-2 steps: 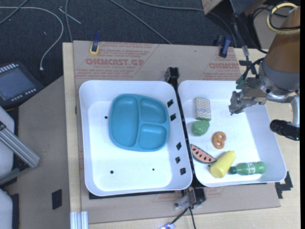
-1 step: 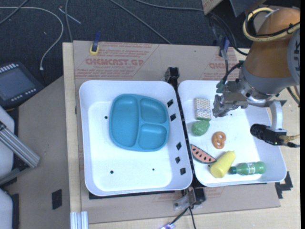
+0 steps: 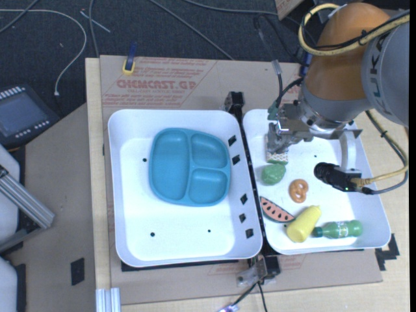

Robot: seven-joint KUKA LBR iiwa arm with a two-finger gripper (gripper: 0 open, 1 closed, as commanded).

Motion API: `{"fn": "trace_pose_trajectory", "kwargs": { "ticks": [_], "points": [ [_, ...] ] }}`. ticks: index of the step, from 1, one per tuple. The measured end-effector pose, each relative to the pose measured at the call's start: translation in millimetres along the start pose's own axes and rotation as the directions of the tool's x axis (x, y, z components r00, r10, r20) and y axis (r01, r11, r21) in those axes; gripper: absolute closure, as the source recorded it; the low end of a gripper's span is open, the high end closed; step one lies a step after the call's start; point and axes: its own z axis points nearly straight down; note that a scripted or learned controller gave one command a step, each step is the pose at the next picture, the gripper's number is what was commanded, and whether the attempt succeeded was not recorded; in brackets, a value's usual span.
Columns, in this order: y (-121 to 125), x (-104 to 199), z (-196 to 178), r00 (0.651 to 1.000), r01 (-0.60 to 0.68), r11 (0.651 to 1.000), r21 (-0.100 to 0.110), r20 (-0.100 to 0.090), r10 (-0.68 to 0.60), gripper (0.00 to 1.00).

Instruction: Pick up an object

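A blue divided plate (image 3: 190, 166) lay in the left bin (image 3: 123, 174), nearer its back edge. In the right bin (image 3: 374, 229), the gripper (image 3: 279, 149) hung low by the left wall, just above a green lump (image 3: 273, 173); whether it was clenched or released could not be told. A watermelon slice (image 3: 275, 210) lay by the front left corner, then a pretzel (image 3: 299, 190), a yellow piece (image 3: 303, 223) and a green bottle (image 3: 338, 229) along the front edge.
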Motion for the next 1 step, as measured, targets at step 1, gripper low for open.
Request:
{"fn": "trace_pose_trajectory", "kwargs": {
  "ticks": [1],
  "points": [
    [7.0,48.1,0.0,1.0,0.0,1.0,0.0,-0.001,0.0,1.0]
  ]
}}
